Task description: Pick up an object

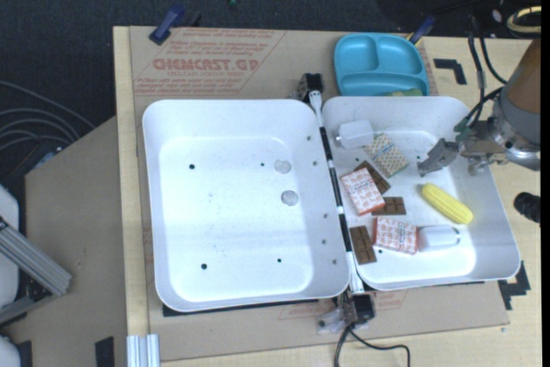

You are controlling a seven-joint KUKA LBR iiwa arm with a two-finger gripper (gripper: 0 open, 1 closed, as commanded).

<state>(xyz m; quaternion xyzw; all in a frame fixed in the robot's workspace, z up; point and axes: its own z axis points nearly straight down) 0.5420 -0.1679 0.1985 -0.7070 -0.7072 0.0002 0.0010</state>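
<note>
Reaching in from three o'clock, the grey arm's two-finger gripper [440, 157] hovers over the right-hand shallow white plastic bin [490, 253], its fingers spread apart and clamped on nothing. A yellow plastic corn cob [446, 204] lies just beside the gripper, at its six o'clock, on the bin floor. Toward nine o'clock of the cob sit a red-and-white printed packet [362, 190], dark brown chocolate-bar pieces [393, 205] and a second red-patterned packet [395, 235]; a pale checked packet [387, 154] and a small white block [354, 133] lie nearer twelve o'clock. The left-hand shallow white plastic bin [172, 185] holds two small grey discs [286, 182] near its three o'clock wall. A turquoise divided plastic tray [380, 63] rests on the tan counter [206, 64] at twelve o'clock of the right bin, touching its rim.
</note>
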